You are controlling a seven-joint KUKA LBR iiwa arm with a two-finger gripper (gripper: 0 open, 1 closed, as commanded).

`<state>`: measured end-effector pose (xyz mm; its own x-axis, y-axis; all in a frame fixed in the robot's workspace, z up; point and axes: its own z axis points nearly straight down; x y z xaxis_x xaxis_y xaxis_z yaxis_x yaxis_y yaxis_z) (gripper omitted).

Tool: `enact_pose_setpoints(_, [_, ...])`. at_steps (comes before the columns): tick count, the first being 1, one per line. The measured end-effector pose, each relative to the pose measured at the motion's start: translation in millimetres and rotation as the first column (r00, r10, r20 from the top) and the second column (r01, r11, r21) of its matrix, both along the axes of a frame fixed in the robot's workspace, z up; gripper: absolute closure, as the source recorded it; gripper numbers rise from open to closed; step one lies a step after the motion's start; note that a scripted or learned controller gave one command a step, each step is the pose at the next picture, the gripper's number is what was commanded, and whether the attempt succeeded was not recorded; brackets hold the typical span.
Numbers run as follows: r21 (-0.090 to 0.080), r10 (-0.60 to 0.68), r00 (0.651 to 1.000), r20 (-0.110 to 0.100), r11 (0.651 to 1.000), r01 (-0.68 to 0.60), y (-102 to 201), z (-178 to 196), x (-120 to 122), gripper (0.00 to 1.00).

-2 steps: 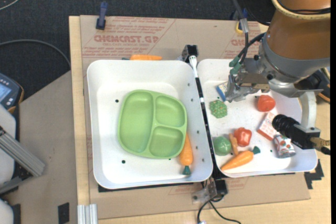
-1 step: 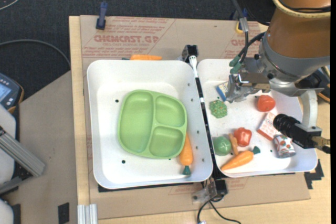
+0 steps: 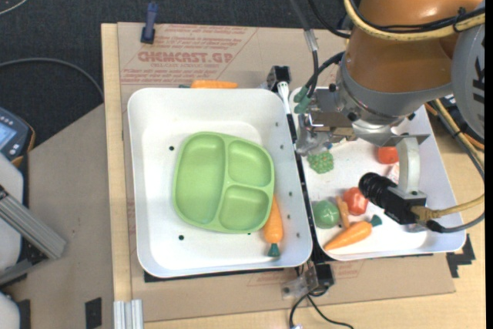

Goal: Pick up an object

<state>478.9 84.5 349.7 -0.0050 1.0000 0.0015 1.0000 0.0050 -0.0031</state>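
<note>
i see the arm (image 3: 408, 35) hanging over the right bin (image 3: 439, 243), its gripper (image 3: 317, 141) just above a green broccoli (image 3: 321, 162); i cannot tell its state. left of that bin, the left bin (image 3: 146, 166) holds a green divided plate (image 3: 223, 182), a carrot (image 3: 273, 223) touching the plate's lower right edge. in the right bin lie another carrot (image 3: 350, 233), a red pepper (image 3: 355, 201) and a green vegetable (image 3: 326, 213).

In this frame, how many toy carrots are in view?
3: one carrot beside the green plate in the left bin, one in the right bin, another behind the left bin. The arm may hide more.
</note>
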Motion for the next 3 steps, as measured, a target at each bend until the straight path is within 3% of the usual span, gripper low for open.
enact_pose_setpoints(3, [-0.002,-0.002,1.0,0.009,1.0,0.002,-1.9,31.5,2.0,1.0])
